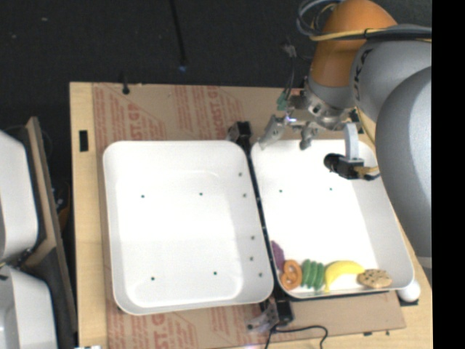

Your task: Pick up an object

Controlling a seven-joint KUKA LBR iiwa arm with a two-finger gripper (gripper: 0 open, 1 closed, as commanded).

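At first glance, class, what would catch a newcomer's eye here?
The big grey arm with its orange band looms at the upper right, its hand above the right bin's far edge. A row of small bright toys huddles along that bin's near edge.

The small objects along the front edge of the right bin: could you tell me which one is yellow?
The yellow object is the one, lying between the green piece and the tan cookie-like piece; the orange pretzel-like piece lies further left.
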